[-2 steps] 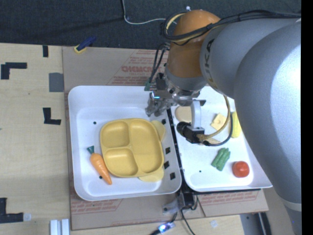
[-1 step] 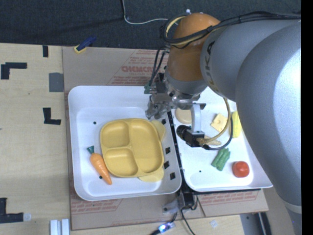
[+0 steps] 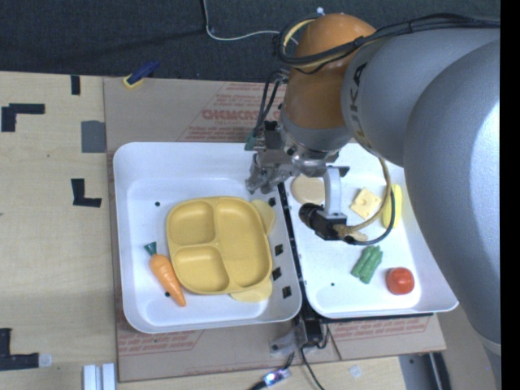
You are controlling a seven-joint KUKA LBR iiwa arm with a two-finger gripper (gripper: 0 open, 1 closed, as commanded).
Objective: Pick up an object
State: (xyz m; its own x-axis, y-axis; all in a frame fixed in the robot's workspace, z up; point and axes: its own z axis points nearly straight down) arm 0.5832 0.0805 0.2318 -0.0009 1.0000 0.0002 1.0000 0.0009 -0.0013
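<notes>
Here's the big grey arm with the orange band [image 3: 439, 120], in from the right and hanging over two shallow white bins set side by side, walls touching. The left bin [image 3: 134, 218] carries the largest item, a yellow three-compartment plastic plate [image 3: 218, 244], which sits mid-bin and reaches toward the right wall. A pale yellow flat piece [image 3: 253, 292] pokes out from under the plate's near right corner.

The right bin [image 3: 422, 303] has the smaller toys, and we'll get to those.

Down at the wrist, the gripper [image 3: 264, 177] is low over the far right corner of the left bin. It's just beyond the plate's far edge and close beside the shared wall. Wide or narrow? Cannot tell, since its own body hides the tip.

Now the small stuff. An orange toy carrot with a green top [image 3: 166, 276] lies toward the near left corner of the left bin, just beside the plate's left edge.

- **Yellow toy banana [image 3: 395, 205]:** in the far right part of the right bin.
- **Cream round disc [image 3: 307, 190]:** by the far left corner, partly under the wrist.
- **Yellow cheese-like square [image 3: 366, 203]:** just left of the banana.
- **Green stubby toy vegetable [image 3: 367, 264]:** toward the near edge.
- **Red toy tomato [image 3: 400, 280]:** just beside the green one, toward the near right corner.
</notes>
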